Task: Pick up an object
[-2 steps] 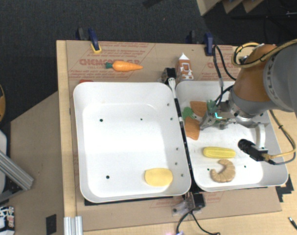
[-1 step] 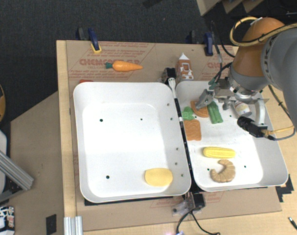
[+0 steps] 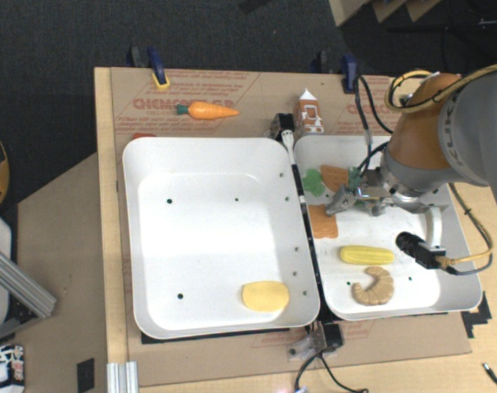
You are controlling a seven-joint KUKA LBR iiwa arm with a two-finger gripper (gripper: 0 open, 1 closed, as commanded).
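Observation:
The right bin holds a green piece, an orange piece behind it, and a flat orange-brown piece by the left wall. A yellow corn cob and a tan croissant lie nearer the front. My gripper hangs low over the middle-left of this bin, just right of the green and orange pieces and above the corn. The wrist hides what lies under it. A yellow round piece rests at the front right of the left bin.
An orange carrot and a small carton lie on the cardboard behind the bins. The divider between the bins runs just left of my gripper. A black cable connector sticks out at the arm's lower right.

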